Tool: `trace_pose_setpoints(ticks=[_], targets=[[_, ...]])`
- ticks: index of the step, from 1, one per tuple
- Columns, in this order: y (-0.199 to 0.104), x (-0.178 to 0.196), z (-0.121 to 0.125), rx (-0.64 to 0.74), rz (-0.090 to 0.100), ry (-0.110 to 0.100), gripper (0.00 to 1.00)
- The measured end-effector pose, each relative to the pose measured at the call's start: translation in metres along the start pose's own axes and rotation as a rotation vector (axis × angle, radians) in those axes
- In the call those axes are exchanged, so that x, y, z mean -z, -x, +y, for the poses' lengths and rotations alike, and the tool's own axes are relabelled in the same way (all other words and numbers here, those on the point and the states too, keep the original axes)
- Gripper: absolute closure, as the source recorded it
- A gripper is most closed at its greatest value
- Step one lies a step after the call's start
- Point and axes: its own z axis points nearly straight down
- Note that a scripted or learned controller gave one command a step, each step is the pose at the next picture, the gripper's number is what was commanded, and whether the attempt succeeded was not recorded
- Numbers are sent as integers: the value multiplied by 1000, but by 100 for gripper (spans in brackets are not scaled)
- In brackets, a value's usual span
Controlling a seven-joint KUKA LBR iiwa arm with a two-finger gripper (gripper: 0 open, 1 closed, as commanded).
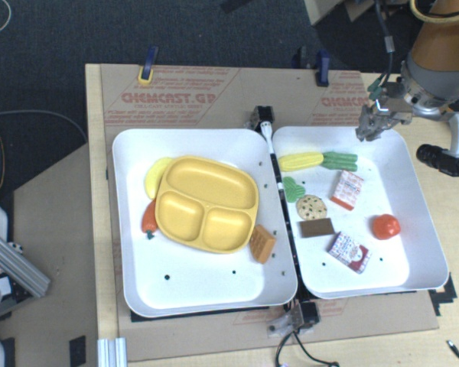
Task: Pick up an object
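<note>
- The pincer (369, 128) hangs at the upper right of the frame, over the top edge of the right bin (413, 167); nothing shows between its tips, and whether it is open or closed I cannot tell at this size.
- No object is picked out by the task. The nearest candidates lie in the upper part of the right bin, down and to the left of the pincer: a green pod-like piece (340, 160) and, just left of it and almost end to end, a yellow corn cob (301, 160).
- Both lie with their long axes running left to right across the picture, so I judge a grasp would go best across their narrow width, the closing line running top to bottom in the frame.
- A red-and-white packet (347, 189) sits just below the green piece, tilted; lower still are a cookie (310, 206), a brown bar (316, 228), a red tomato-like ball (385, 225) and a second red packet (349, 251) toward the lower right.
- The left bin (130, 205) carries a yellow divided tray (206, 202), well apart from the pincer, so it is the less likely target.
- The move turns on a short reach down and leftward, then a descent to the worktop level.
</note>
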Motion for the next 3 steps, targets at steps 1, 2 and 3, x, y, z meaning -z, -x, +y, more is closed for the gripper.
trace_pose_setpoints(ticks=[1,2,3], targets=[[-59,-1,-11,5,5,-8,100],[-94,2,-6,4,3,-5,100],[-106,0,-13,1,3,-8,100]])
